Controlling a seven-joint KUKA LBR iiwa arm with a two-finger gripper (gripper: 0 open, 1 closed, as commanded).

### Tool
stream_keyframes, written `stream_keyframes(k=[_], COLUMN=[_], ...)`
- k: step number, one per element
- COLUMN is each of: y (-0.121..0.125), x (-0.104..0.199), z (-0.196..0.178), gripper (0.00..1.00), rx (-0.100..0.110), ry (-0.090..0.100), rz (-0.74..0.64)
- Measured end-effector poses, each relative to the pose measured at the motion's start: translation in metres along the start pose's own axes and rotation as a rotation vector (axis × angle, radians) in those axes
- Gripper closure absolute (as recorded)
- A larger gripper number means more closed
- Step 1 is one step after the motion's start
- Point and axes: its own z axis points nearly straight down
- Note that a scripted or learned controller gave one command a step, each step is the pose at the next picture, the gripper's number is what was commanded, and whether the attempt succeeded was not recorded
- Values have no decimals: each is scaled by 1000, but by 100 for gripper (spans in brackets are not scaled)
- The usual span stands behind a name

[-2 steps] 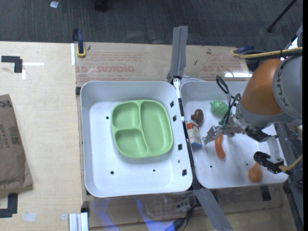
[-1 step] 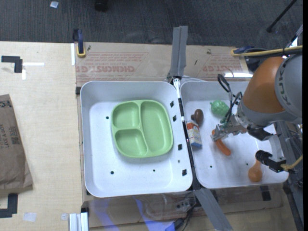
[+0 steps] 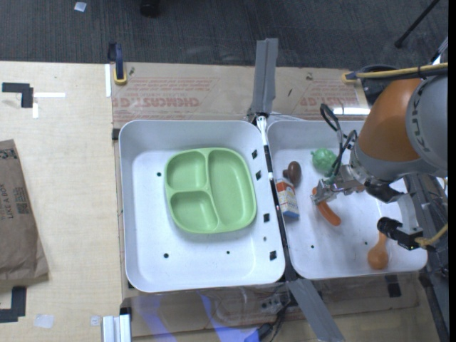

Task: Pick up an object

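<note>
My gripper (image 3: 325, 192) hangs low over the middle of the right bin (image 3: 356, 266), reaching in from the right. Just under and in front of it lies an orange carrot-like piece (image 3: 330, 214), its upper end against the gripper tip. A green leafy object (image 3: 324, 159) sits just behind the gripper. To the left, by the bin's divider wall, are a brown rounded object (image 3: 292, 171) and a small white carton with a red top (image 3: 287, 199). An orange drumstick-shaped piece (image 3: 377, 254) lies at the bin's front right.
The left bin (image 3: 142, 255) holds a green three-compartment plate (image 3: 211, 189). The grey and orange arm (image 3: 392, 130) covers the right bin's far right side. A brown paper bag (image 3: 18, 212) lies on the bench at far left.
</note>
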Motion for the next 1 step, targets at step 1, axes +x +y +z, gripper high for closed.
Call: stream_keyframes(k=[1], y=[66], x=[20], z=[-97], gripper=[100], rx=[0], ry=[-1], rz=[-4])
